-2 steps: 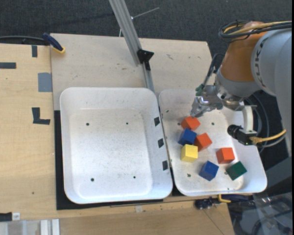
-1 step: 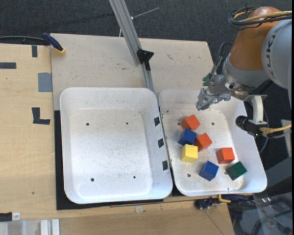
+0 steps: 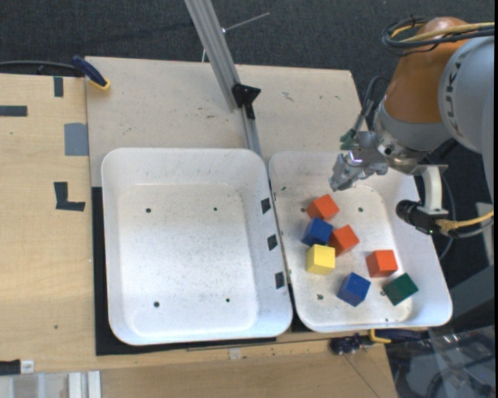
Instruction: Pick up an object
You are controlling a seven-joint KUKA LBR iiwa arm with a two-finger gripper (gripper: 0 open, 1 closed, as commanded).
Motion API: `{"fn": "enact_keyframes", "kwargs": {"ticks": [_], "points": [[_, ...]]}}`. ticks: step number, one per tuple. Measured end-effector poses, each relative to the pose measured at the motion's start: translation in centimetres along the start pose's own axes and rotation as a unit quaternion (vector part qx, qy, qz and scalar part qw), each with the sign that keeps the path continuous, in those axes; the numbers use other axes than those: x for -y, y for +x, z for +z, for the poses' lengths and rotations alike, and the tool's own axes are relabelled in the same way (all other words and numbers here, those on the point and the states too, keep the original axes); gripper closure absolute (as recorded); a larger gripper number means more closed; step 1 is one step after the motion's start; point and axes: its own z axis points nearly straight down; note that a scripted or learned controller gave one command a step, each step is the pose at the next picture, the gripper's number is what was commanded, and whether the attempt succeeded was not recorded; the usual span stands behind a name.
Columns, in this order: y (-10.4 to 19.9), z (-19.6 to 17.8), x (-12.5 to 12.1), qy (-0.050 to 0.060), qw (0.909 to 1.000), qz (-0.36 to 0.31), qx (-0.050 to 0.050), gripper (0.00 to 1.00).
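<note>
Seven coloured cubes [image 3: 321, 230] clustered in the right bin [image 3: 436, 309], gripper [image 3: 346, 178] just above them, left bin [image 3: 116, 172] alongside.

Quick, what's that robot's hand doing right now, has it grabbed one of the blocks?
Hand: over the right bin, above the orange block; nothing seen in it. Open or closed cannot be told from this view.

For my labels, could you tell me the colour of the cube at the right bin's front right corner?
Dark green, seen in the camera view.
</note>
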Motion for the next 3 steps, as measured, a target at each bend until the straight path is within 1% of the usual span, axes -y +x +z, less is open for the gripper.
{"fn": "enact_keyframes", "kwargs": {"ticks": [1,2,3], "points": [[4.9,0.8,0.6,0.0,1.0,-0.002,-0.001,1.0],[10.1,-0.5,1.8,-0.001,1.0,-0.003,-0.002,1.0],[16.0,-0.3,2.5,0.0,1.0,-0.004,-0.002,1.0]]}}
